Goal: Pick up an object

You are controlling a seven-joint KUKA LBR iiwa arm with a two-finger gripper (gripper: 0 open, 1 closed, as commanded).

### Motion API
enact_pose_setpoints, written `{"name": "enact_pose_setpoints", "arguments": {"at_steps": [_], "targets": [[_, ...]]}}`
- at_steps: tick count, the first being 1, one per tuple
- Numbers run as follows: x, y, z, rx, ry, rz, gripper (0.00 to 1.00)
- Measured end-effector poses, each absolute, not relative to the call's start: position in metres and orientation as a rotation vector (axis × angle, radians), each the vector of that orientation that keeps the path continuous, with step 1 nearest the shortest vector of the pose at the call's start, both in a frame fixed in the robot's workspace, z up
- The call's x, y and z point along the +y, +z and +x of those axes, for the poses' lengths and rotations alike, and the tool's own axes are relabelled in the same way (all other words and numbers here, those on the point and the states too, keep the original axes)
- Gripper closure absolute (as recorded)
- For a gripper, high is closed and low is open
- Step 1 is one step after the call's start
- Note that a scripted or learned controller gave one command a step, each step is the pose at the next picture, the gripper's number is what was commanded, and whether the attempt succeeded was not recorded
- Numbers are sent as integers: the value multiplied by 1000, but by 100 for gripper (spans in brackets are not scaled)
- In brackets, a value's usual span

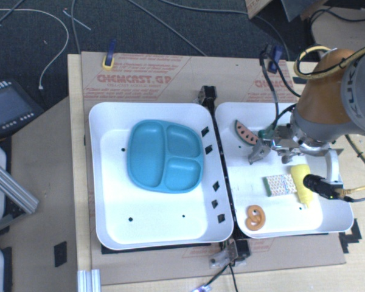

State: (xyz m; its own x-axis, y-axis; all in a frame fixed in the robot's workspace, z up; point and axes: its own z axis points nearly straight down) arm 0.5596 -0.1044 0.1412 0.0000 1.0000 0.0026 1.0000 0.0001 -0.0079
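Pincer point(258, 152) is seen low over the right bin point(243, 117), hung from the grey arm point(328, 102) with its orange band; whether it is released or clenched cannot be told, and nothing is seen grasped. Four candidates are spread in that bin: a curved reddish strip point(246, 132) just up-left of the tip, a speckled sponge-like block point(279, 185) below, a yellow piece point(300, 181) touching or just beside that block and partly hidden by a black fitting, and a pretzel-like ring point(255, 217) near the front wall. A blue divided plate point(165, 156) is left alone in the left bin point(109, 181). The strip is judged the nearest target. For a clean pick, the tip should be centred across the strip's narrow width, kept off the bin wall, and lowered fully before closing.
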Motion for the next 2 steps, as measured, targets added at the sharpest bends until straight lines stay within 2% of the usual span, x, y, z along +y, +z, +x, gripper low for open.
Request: {"name": "enact_pose_setpoints", "arguments": {"at_steps": [1,2], "targets": [[-104,88,559,-2217,4,-2218,0],[-104,102,560,-2220,-2,-2220,100]]}}
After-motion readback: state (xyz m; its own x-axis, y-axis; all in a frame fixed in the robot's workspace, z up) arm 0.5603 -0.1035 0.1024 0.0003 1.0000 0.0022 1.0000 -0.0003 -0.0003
